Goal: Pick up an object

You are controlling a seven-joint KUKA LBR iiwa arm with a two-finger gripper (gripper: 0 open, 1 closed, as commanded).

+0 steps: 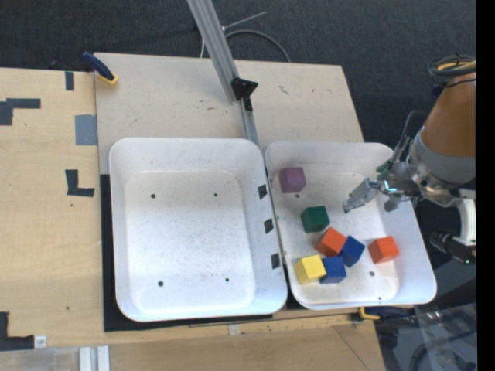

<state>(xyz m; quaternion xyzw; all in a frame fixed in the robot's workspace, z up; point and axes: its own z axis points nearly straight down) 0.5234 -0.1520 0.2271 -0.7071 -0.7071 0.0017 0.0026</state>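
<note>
The robot arm (452, 130) comes in from the right, and part of it is cut off at the edge. Its hand (360, 198) is small, grey and shiny, and it is hard to make out. It sits above the right bin (410, 284), near the middle of it. I cannot tell if the hand is released or clenched. No block shows between its tips.

The blocks are all in the right bin. A purple block (291, 179) sits alone near the top. A green block (315, 219) is below it, just left of the hand. Lower down, four blocks crowd together. An orange block (332, 242) touches a blue block (352, 250). A yellow block (310, 268) sits beside another blue block (334, 270), which is partly hidden by its neighbours. A second orange block (384, 249) sits apart, over to the right, below the arm.

The left bin (128, 230) is white with little dark specks on it. Both bins rest on the counter (170, 91), which is pale wood with scratches. A long grey metal bar (213, 29) slants down from the top and ends at a black clamp (244, 89) above where the bins meet. A thin wire (259, 39) loops behind the bar. A small blue and yellow thing (100, 68) lies at the counter's far left corner. It is too small to name. Grey tape pieces (85, 130) stick to the wood on the left.
</note>
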